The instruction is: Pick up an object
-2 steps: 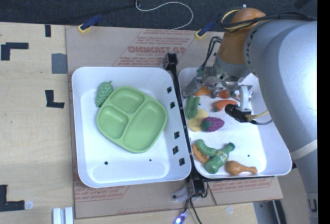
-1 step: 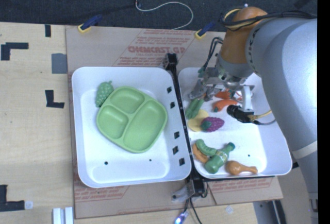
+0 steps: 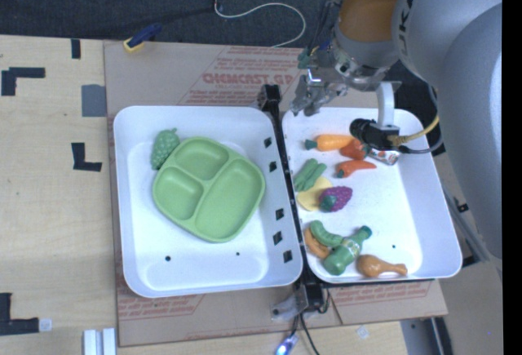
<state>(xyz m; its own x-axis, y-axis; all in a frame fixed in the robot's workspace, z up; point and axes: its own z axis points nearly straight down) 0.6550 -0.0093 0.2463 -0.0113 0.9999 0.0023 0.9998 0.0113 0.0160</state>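
So from the overhead camera, the claw [image 3: 314,97] hangs over the top-left corner of the right bin [image 3: 424,206], near the divider between the two bins. Can't tell if it's spread or clenched, it's too small and shadowed, and nothing visibly sits in it. I'd say this is the approach step, no pick made yet.

The pickable stuff is all in the right bin: a carrot [image 3: 334,142] closest to the claw, a red pepper [image 3: 356,166] just beside it, green beans [image 3: 309,175], a purple grape bunch [image 3: 336,197] touching a yellow piece [image 3: 310,199], then a green bottle [image 3: 347,250] and a brown pear-ish thing [image 3: 378,267] at the near edge.

Next move probably calls for shifting over the carrot and dropping straight down.

The left bin [image 3: 134,206] has a green divided plate [image 3: 209,189] and a green grape bunch [image 3: 164,147]. Worry: the toys are crowded, and the bin wall is close.
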